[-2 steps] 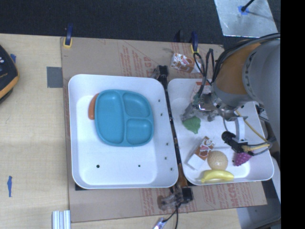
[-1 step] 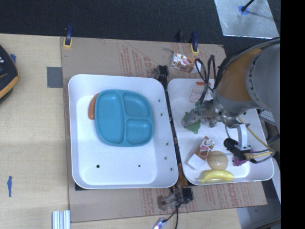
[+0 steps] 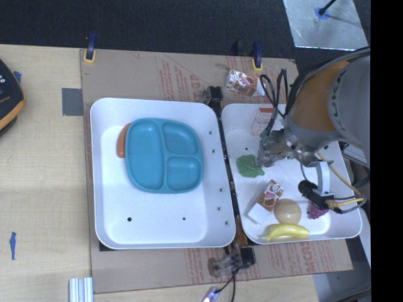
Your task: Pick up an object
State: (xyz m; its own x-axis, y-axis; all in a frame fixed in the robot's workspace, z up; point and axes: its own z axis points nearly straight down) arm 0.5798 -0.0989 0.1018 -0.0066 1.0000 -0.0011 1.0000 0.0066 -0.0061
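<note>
My gripper [image 3: 267, 154] hangs low over the right bin [image 3: 238, 128], its tip right beside a green leafy toy [image 3: 249, 167] on that bin's left side. In front of it lie a small brown and white packet [image 3: 269, 195], a beige round ball [image 3: 288, 211], a yellow banana [image 3: 286, 232] and a purple item [image 3: 317, 212]. The arm's grey and orange body [image 3: 327, 102] covers the bin's far right part. From above, the fingers' gap is hidden by the wrist.
The left bin [image 3: 107, 219] holds a blue divided plate [image 3: 165, 155] with an orange thing [image 3: 120, 143] peeking out at its left edge. A small wrapped packet [image 3: 242, 82] lies on the cardboard behind the bins. Black cables trail by the arm.
</note>
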